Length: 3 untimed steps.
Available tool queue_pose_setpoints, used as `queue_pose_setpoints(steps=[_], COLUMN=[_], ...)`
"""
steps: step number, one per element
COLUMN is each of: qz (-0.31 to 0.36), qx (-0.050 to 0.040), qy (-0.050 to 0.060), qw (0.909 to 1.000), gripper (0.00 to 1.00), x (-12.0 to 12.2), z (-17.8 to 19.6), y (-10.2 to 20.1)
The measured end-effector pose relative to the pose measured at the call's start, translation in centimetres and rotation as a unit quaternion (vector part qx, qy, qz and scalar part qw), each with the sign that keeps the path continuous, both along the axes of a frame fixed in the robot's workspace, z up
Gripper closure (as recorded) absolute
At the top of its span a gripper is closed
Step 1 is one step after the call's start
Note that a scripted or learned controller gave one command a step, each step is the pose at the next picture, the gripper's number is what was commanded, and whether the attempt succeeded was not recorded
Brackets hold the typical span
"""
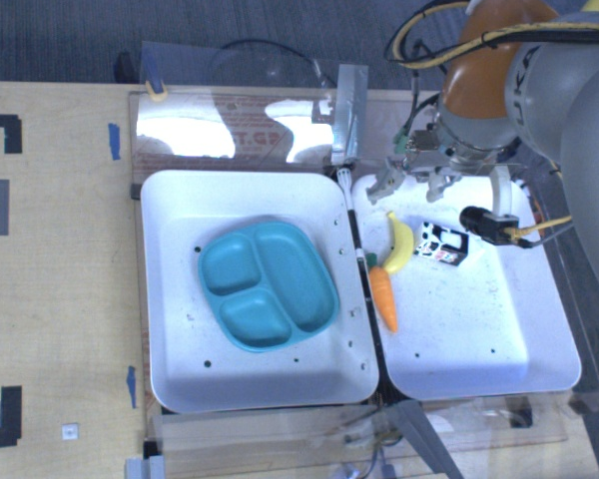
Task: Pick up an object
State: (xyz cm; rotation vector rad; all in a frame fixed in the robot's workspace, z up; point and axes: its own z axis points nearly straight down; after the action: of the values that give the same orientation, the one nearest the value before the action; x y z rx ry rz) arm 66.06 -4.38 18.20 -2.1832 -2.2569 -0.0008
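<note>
My gripper (411, 188) hangs over the back left corner of the right bin (499, 357), fingers spread apart and open, with nothing between them. Just in front of it a yellow banana (399, 245) lies by the bin's left wall. An orange carrot (382, 296) lies in line with the banana, a little nearer the front. To the right of the banana sits a small black and white object (444, 243).
The left bin (180, 367) holds a blue divided plate (268, 284). A ridge between the two bins (364, 267) runs right beside the banana and the carrot. A shiny panel (230, 128) stands behind the left bin.
</note>
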Motion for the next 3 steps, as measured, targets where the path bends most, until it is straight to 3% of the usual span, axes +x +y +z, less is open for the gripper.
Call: queue_pose_setpoints(steps=[1,2,3], qz=[0.061,0.107,0.064], qx=[-0.0019,-0.0003,-0.0007], qy=[-0.003,0.003,-0.001], qw=[0.9981,0.9942,0.9979], gripper=[0.00,0.00,0.00], x=[0.7,0.4,-3.3], z=[0.4,-6.8,-9.6], y=[-2.1,-7.1,-7.0])
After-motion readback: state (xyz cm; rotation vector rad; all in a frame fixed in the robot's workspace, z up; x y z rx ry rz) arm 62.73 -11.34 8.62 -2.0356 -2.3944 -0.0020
